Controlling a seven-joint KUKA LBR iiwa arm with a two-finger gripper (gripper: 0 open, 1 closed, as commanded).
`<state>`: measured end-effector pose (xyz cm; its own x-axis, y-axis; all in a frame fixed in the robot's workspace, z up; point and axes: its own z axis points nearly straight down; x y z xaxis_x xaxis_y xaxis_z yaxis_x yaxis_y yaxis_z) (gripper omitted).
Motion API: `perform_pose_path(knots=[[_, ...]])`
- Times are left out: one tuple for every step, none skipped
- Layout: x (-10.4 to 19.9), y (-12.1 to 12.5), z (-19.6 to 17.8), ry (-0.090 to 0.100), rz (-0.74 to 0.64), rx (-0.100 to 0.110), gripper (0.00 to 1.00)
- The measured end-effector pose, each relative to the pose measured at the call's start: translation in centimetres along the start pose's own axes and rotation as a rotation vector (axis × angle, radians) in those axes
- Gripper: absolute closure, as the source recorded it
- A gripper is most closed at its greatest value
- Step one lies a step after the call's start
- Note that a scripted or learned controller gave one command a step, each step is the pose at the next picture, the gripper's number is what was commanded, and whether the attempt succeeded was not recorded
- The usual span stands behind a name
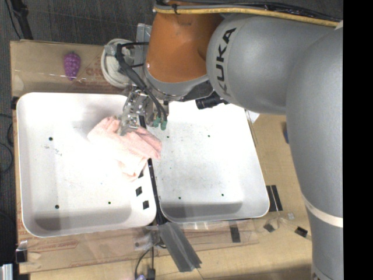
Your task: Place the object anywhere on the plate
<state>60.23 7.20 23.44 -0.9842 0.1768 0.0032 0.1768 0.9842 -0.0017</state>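
The gripper (139, 116), a cluster of bare metal parts and dark cables under the arm's orange band, hangs low over the right part of the left bin (70, 179); whether it pinches anything cannot be told from this slanted view, since its tips are lost against the fabric below.

The arm (262, 57) is a bulky, smooth grey shell, rounded like a barrel. Both bins are shallow trays of glossy white plastic with rounded corners and small dark dots on their floors; the right bin (210, 168) sits just beside the left one, their rims meeting at a dark seam.

The pink cloth (125, 142) is soft, crumpled and folded into an uneven lump, pale salmon with lighter creases. It lies in the left bin near the shared rim, directly beneath the gripper and touching it or nearly so.

On the brown cardboard beyond the left bin rests a small, knobbly purple object (71, 65).
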Motion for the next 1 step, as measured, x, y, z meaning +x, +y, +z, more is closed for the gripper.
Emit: perform_pose_path(knots=[[-0.01,-0.02,-0.02,0.000,0.000,0.000,0.00]])
